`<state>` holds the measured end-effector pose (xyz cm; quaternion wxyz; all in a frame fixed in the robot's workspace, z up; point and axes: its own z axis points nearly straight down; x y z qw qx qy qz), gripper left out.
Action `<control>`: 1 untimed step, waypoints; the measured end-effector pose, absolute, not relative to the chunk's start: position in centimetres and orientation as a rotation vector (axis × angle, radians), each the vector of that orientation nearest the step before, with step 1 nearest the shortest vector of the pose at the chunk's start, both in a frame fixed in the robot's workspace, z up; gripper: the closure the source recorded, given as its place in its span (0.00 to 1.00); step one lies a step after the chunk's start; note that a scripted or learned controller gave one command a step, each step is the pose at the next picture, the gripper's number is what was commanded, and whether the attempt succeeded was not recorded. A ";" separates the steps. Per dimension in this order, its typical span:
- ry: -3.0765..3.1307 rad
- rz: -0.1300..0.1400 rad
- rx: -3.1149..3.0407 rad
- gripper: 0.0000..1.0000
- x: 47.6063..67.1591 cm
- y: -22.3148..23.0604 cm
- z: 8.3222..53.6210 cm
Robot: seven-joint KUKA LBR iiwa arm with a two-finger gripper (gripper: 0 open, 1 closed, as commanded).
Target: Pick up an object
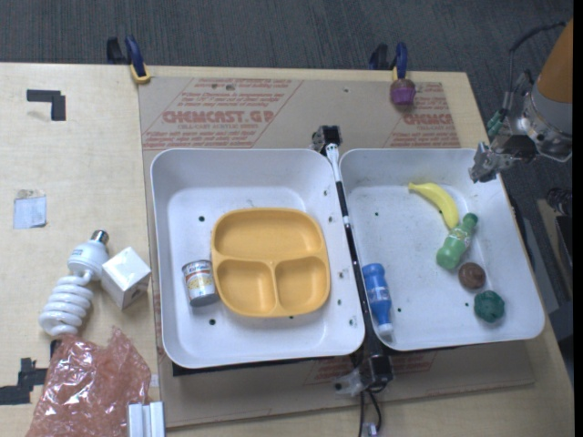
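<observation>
Honestly, you'd grab that banana point(437, 201) mid-curve since it's soft and bruises easily, though I can't tell how the gripper point(484, 167) stands.

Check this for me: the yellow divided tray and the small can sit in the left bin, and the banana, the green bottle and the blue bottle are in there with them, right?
Not quite. The yellow divided tray and small can do sit in the left bin, but the camera view shows the banana, green bottle and blue bottle in the right bin.
</observation>
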<state>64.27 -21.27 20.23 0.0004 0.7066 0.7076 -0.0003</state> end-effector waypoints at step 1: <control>2.220 0.000 2.221 0.00 60.0 -20.8 9.3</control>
